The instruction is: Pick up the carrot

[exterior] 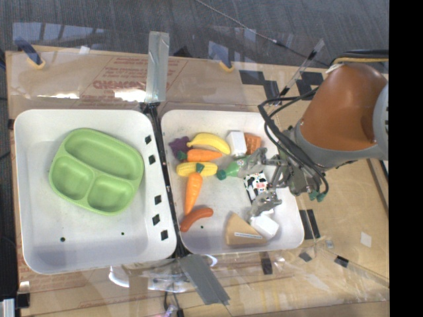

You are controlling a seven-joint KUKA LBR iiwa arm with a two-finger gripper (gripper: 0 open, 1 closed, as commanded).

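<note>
The carrot (193,190) is a long orange toy lying in the right bin (218,246), left of centre, with its tip pointing toward the front edge. Its top end sits under a yellow corn cob (197,170). My gripper (265,200) hangs low over the right side of the same bin, about a hand's width right of the carrot. It sits between a black-and-white cow-patterned toy (254,183) and a small white block (266,226). Nothing shows in its grasp.
Around the carrot lie a red sausage (196,218), a cheese wedge (242,230), a banana (208,140), an orange vegetable (203,155), purple grapes (178,146) and a green piece (229,172). The left bin (39,243) holds a green divided plate (97,170).
</note>
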